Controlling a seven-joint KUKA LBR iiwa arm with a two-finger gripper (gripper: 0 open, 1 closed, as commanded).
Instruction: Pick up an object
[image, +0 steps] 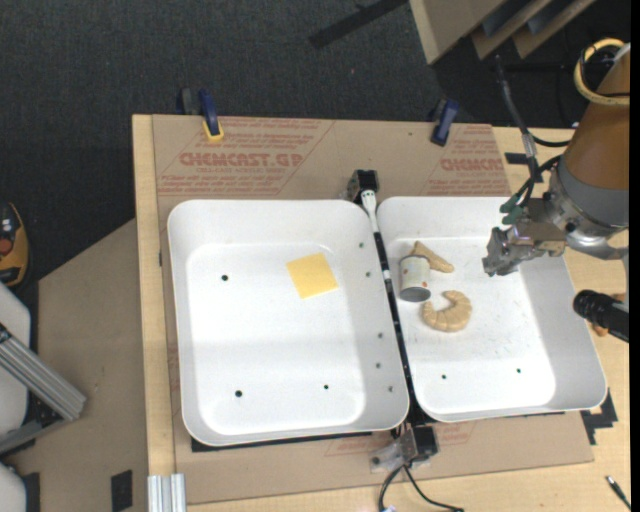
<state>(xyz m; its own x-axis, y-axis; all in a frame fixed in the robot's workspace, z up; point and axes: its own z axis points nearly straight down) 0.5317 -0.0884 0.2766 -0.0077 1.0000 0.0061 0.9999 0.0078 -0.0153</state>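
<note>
A flat yellow square (312, 275) lies in the left bin (200, 330). In the right bin (530, 350) a tan curved croissant-like piece (448, 313) rests near the middle. A small grey cylinder (414, 279) stands close to the bin's left wall, with a beige wedge-shaped piece (434, 258) just behind it. My gripper (503, 258) hangs over the right bin's upper right part, right of the wedge and apart from all the objects. Nothing shows between its fingers.
The two bins sit side by side on a brown cardboard sheet (300, 150) held by blue clamps (210, 112) at the back. A black knob (598, 308) juts in beside the right bin's right edge. Cables (520, 120) trail behind the arm.
</note>
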